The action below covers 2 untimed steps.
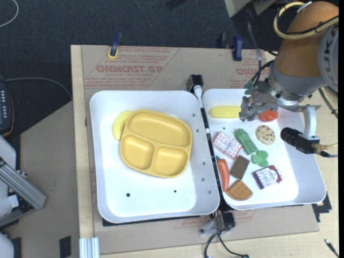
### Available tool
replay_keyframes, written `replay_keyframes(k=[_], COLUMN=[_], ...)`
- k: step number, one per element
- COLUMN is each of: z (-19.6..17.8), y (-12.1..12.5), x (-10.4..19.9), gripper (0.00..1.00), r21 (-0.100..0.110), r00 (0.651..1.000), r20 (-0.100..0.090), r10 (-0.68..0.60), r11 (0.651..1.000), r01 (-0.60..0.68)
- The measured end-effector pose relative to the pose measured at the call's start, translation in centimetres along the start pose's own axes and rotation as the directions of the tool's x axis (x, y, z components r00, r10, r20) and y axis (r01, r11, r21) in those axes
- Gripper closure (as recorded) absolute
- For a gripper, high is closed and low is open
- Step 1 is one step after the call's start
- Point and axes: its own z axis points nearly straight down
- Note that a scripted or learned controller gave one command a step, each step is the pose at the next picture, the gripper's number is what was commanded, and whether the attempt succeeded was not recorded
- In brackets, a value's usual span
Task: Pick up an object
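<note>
Cardboard-topped bench w/ two white bins: left bin [105, 160] holds a yellow divided tray [155, 143], right bin [309, 184] has the toy food all clustered for easy reach, gripper [251, 109] low over the red piece [269, 114] near the corn [226, 112], can't tell its state tbh.

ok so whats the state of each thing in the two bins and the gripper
yellow divided tray: right way up in the left bin, compartments bare
corn cob: lying flat in the right bin
cookie: flat, apart from the gripper
carrot: lying lengthwise by the bin's left wall
green pickle: lying at a slant
waffle: flat
red item: partly hidden under the gripper
gripper: low over the right bin, grip cannot be told
</note>
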Motion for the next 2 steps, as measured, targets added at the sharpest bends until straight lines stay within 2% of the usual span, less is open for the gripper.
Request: replay_keyframes(k=[2], z=[1.1], y=[-1.2], x=[10.3], gripper=[1.0], r21=[0.003], r00=[1.0], r20=[0.0], r10=[0.001], r11=[1.0], r01=[-0.001])
